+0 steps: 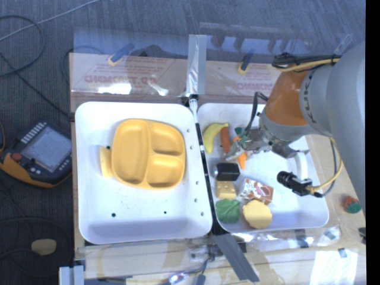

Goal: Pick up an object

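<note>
Where the right bin (314, 209) crowds its left half, carrot (225, 139) beside banana (214, 134), touching. Below those: black block (228, 171), pale cube (225, 189), green lump (227, 209), yellow lump (256, 214), printed packet (256, 190). Tool (242, 147) just right of carrot, over orange bits; grip unreadable. Left bin (89, 218) bearing yellow divided tray (147, 153).

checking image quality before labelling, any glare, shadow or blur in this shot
Camera view: glare whitens the floor of the right bin and streaks the clear tape at the bench's front edge; soft shadow lies under the yellow tray in the left bin; the arm looms large and slightly soft; small items around the hand are blurry and hard to separate.
</note>
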Available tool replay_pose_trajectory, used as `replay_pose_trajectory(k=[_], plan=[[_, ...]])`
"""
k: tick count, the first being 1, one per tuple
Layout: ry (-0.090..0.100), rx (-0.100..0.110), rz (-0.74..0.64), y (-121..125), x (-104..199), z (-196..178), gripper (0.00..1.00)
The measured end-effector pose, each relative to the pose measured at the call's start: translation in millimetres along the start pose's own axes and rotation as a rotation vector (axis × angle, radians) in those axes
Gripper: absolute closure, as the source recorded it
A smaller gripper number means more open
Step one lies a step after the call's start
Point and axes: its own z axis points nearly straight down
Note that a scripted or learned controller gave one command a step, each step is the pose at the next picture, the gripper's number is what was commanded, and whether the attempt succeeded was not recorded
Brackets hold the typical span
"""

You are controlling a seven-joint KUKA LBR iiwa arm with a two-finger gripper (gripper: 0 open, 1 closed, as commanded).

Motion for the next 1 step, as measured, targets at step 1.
replay_pose_trajectory(k=[1], plan=[[0.0, 0.01, -0.144, 27.8, 26.6, -101.7, 1.0]])
